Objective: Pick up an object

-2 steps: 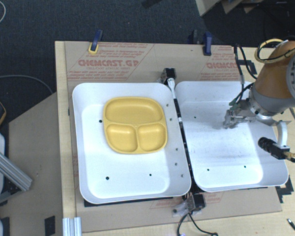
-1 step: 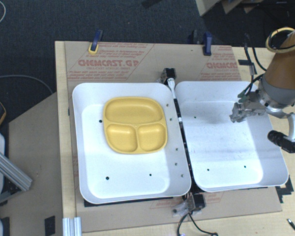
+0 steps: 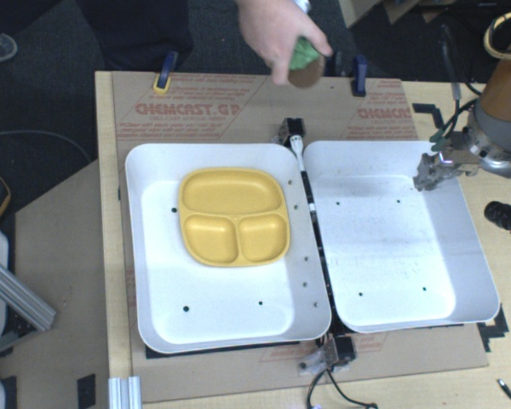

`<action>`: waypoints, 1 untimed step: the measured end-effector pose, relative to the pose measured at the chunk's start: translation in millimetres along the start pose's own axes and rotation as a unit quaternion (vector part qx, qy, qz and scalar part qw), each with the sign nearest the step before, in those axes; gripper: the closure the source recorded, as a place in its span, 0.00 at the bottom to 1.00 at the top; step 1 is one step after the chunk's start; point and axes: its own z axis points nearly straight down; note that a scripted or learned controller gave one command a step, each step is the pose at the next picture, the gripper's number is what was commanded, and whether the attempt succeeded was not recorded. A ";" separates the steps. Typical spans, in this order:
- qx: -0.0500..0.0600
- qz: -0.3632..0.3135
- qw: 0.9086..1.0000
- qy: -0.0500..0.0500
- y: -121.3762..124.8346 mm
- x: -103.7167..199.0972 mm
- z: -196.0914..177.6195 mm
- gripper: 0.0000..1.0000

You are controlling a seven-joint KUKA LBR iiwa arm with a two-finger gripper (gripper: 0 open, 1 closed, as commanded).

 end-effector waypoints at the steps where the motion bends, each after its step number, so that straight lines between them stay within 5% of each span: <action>1: 0.002 0.000 1.000 0.001 1.1 -0.1 -16.6 1.00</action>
